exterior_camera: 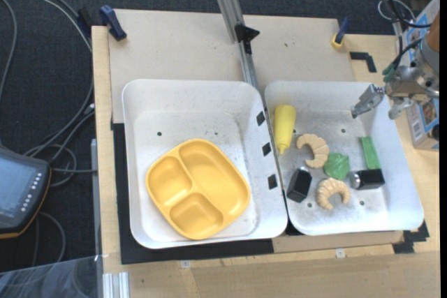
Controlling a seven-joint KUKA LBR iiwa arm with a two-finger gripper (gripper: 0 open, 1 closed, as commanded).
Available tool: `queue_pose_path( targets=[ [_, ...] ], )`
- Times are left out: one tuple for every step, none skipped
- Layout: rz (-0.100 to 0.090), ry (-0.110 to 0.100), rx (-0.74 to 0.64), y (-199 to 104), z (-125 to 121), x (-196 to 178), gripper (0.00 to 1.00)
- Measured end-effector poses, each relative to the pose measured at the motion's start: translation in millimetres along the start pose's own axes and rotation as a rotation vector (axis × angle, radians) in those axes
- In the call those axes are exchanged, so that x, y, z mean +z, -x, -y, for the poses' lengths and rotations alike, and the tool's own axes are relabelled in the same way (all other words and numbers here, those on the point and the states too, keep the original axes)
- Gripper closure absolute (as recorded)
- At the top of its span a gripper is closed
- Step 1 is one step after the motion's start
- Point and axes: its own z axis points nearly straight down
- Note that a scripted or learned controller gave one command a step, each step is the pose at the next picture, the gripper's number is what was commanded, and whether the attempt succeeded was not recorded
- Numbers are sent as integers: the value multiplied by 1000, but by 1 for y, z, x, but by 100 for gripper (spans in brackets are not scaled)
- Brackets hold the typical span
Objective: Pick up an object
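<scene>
Right bin [401, 209]: near strip along front rim bare, far-left floor open too. Clutter mid-floor: 2 croissants [333, 192] [313, 149], black block [299, 185] near divider, black cylinder [368, 179] touching green bar [369, 152], green lump [337, 165] between croissants, yellow bottle [283, 127] farther back. Left bin [140, 98]: 1 yellow tray [198, 188] at front. Gripper [380, 102] over right bin's far-right rim, fingers apart, holding nothing.

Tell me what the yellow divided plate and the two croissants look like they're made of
The yellow divided plate looks like molded plastic with a smooth matte finish: uniform color, rounded compartment walls. The two croissants are probably plastic or rubber toy food: even tan color, clean molded ridges, slight sheen. Real pastry cannot be fully ruled out.
</scene>
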Motion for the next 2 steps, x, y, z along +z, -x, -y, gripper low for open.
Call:
queue_pose_path(
  targets=[
    [0,1,-1,0,0,0,0],
    [-1,-5,1,1,9,59,0]
  ],
)
